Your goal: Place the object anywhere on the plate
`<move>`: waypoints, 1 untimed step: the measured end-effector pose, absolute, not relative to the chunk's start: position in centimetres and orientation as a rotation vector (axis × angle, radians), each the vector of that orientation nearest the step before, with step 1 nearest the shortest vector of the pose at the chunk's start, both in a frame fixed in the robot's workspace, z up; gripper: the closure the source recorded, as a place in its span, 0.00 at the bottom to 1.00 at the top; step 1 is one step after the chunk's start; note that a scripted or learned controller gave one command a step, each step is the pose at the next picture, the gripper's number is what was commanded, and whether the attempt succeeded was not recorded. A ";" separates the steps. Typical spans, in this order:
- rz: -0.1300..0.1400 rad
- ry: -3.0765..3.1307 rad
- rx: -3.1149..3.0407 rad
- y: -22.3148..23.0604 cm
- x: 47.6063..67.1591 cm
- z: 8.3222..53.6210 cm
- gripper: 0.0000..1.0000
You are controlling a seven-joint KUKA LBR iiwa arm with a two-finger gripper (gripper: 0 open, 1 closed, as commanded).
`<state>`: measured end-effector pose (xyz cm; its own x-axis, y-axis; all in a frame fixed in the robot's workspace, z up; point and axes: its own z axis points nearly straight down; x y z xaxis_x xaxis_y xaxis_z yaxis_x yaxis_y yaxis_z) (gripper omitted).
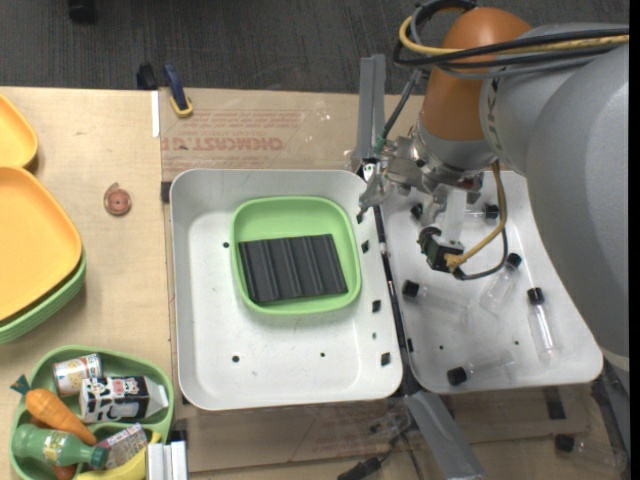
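A green square plate point(296, 209) sits in the left white bin point(205, 353), toward its far side. On the plate lies a dark grey ribbed slab point(291, 268), flat and a little tilted, covering most of the plate's floor. My gripper point(402, 190) hangs under the orange band point(470, 68) over the far edge of the right bin point(500, 363), just right of the plate's far right corner. It is apart from the slab. Cables and the wrist hide how its tips stand.
A clear tube point(541, 326) and faint clear plastic lie in the right bin. Left of the bins are stacked yellow plates point(30, 238), a small pink disc point(118, 200) and a green bowl of toy food point(85, 408). Cardboard point(240, 138) lies behind.
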<state>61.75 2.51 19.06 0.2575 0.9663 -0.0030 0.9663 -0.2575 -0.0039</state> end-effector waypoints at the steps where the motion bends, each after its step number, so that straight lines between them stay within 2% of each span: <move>1: 0.009 -1.893 -2.505 8.8 59.9 19.0 0.00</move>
<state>59.92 8.77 19.03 0.2733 0.9619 -0.0035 0.9619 -0.2733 -0.0048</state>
